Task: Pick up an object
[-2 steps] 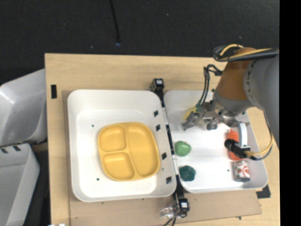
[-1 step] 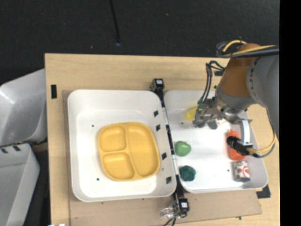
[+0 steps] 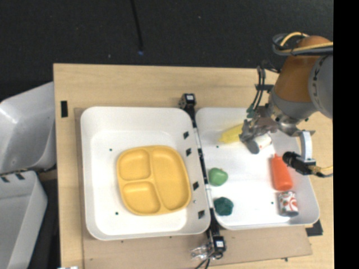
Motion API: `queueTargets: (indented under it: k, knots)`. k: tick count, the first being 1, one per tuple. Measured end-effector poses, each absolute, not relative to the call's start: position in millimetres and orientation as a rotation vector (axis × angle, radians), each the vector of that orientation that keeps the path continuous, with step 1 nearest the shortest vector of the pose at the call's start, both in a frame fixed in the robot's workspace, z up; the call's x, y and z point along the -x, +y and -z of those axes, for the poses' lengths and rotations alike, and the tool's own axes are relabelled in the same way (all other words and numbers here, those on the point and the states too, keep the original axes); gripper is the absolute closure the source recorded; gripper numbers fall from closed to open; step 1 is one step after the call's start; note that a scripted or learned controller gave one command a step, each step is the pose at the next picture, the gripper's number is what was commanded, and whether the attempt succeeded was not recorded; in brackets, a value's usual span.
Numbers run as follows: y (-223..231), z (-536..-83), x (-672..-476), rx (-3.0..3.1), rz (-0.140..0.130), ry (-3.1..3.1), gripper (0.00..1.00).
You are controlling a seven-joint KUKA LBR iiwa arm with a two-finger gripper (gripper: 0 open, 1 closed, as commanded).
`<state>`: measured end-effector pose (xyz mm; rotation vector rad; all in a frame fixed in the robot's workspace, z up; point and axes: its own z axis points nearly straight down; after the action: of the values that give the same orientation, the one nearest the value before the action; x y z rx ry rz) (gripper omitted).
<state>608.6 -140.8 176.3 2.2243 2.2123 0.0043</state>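
My gripper (image 3: 252, 140) hangs low over the back of the right bin (image 3: 247, 220), at the end of the grey and orange arm that comes in from the right. A yellow object (image 3: 230, 134) lies just to its left, touching or nearly touching the gripper tip. Farther forward lie a light green object (image 3: 217, 176) and a dark green object (image 3: 224, 205), both near the bin's left wall. An orange bottle (image 3: 281, 172) and a small red and white can (image 3: 288, 203) rest on the bin's right side.
The left bin (image 3: 95, 133) holds a yellow divided plate (image 3: 152, 179). A black divider with clips runs between the two bins. A cable and a black fitting (image 3: 297, 161) hang off the arm above the orange bottle.
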Motion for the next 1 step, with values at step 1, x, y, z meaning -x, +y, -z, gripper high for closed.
queueTargets:
  k: [1]
  knots:
    - [-142.0,-218.9,-609.6,-2.218,-0.005,2.219,1.00]
